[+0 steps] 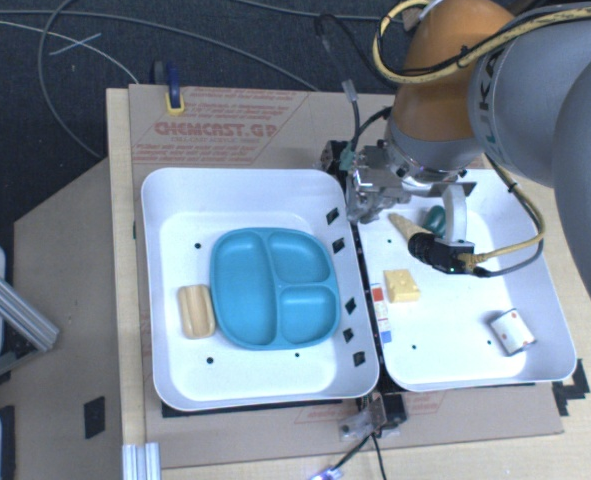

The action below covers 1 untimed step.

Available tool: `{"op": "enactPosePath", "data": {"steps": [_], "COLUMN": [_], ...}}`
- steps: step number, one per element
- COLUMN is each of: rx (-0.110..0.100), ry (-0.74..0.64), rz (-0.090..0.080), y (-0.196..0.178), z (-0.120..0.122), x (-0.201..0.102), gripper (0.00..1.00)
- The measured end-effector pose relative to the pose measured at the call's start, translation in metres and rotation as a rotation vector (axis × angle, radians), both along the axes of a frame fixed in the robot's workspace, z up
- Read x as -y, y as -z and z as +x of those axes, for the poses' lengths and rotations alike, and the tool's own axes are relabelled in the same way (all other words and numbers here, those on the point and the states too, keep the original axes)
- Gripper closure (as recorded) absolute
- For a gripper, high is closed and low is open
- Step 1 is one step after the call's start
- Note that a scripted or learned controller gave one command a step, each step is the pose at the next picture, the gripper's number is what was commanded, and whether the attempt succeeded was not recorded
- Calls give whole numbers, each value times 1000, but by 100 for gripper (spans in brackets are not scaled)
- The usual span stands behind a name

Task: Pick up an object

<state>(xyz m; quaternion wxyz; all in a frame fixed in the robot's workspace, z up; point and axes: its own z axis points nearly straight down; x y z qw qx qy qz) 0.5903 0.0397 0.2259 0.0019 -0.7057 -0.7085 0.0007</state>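
My gripper (pixel 411 206) hangs low over the back left part of the right bin (pixel 535 358), under the orange wrist band. Right below it lie a small tan cone-shaped piece (pixel 405 226) and a teal item (pixel 436 216), partly hidden by the gripper's body. I cannot make out whether either one is held. A yellow cheese wedge (pixel 402 286) lies just in front of the gripper. Nearer the bin's front right corner sits a small white block (pixel 510 330).
The left bin (pixel 165 208) holds a blue divided plate (pixel 273 286) with a tan bread-like piece (pixel 196 310) at its left. A black part with a yellow cable (pixel 445 254) hangs beside the gripper. The grey arm covers the right bin's back right area.
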Motion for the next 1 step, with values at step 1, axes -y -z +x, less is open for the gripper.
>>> {"op": "enactPosePath", "data": {"steps": [1], "rx": [3], "ry": [0], "rz": [0], "y": [-9], "z": [-12], "x": [-51], "gripper": [100]}}
